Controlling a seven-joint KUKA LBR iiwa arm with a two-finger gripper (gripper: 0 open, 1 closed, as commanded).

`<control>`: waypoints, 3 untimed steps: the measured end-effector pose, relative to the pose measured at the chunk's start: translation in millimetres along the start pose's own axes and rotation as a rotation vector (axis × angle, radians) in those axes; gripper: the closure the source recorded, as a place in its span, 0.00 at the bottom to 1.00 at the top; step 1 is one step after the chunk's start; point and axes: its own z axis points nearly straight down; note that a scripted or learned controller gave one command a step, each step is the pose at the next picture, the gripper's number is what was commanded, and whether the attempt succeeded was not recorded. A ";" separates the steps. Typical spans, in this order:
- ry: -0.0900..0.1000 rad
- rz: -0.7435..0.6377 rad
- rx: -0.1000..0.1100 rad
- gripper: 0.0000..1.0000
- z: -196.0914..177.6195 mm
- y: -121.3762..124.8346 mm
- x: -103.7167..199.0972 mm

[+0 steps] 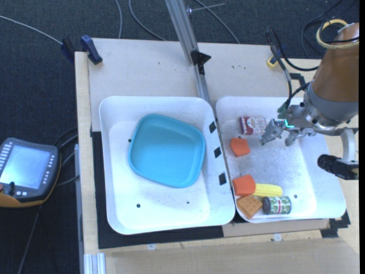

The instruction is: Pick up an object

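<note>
The gripper (280, 133) hovers over the right bin (319, 210) with its fingers spread and nothing between them. Just left of them lies a red-and-white packet (251, 124); below-left, an orange block (240, 147). Farther down sit a second orange block (244, 184), corn (268, 190), waffle (249, 205) and can (277, 205).

A pale beige bench (148, 67) carries two shallow white bins side by side, their inner edges touching near the bench's middle. The left bin (114, 153) sits on a black mat (102, 233) whose edge shows along the bin's left and front sides. The right bin (325, 193) lies just beside the left bin. A blue clamp (90, 48) grips the bench's far left corner, well apart from the left bin. A slanted aluminium rail (185, 24) meets the bench just behind the left bin's far right corner.
</note>
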 end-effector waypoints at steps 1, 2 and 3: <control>0.000 0.000 0.000 0.00 0.1 0.0 0.0; 0.000 0.001 0.005 0.00 61.1 1.9 -4.4; 0.000 0.001 0.006 0.00 122.9 3.1 -8.0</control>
